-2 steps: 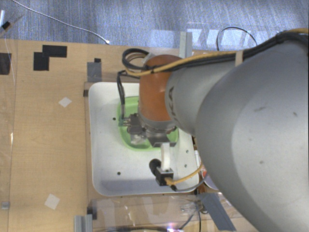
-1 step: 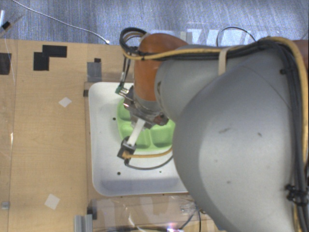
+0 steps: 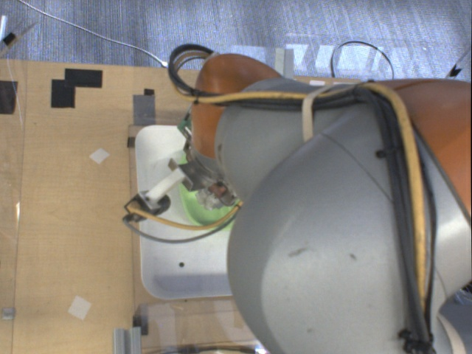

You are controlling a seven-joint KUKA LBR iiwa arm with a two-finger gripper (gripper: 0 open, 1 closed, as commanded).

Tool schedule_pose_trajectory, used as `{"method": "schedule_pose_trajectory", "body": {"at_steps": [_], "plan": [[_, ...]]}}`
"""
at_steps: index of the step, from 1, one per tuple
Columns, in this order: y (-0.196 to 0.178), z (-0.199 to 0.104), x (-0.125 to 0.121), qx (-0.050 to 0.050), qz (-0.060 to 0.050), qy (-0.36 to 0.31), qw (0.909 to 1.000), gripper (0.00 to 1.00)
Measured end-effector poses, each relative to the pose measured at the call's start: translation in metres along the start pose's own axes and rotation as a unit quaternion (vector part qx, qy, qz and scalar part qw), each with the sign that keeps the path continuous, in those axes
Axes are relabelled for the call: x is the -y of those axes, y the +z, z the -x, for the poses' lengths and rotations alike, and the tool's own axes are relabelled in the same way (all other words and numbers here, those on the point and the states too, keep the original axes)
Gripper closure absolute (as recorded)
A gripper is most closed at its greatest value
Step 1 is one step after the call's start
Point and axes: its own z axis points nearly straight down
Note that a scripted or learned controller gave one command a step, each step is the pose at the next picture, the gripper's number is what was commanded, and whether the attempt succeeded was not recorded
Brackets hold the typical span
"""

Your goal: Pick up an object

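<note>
This looks like a robotics lab or test cell. A large grey industrial arm (image 3: 332, 220) reaches over a tan bench (image 3: 66, 234) marked with black squares (image 3: 70, 87). A shallow white bin (image 3: 158, 275) sits on it, and cables (image 3: 175, 68) trail onto grey carpet (image 3: 258, 6)

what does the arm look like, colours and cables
The arm is bulky, rounded and smooth grey, with an orange band toward the wrist. A yellowish cable and black cables run along its shell, tied by a pale strap.

Grey arm (image 3: 332, 234), tool (image 3: 209, 189) lowered
</note>
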Motion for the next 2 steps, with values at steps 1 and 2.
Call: {"method": "schedule_pose_trajectory", "body": {"at_steps": [1, 2], "plan": [[-0.006, 0.032, 0.021, 0.000, 0.000, 0.200, 0.9798, 1.00], [-0.018, 0.030, 0.020, -0.002, -0.001, 0.199, 0.9799, 1.00]]}}
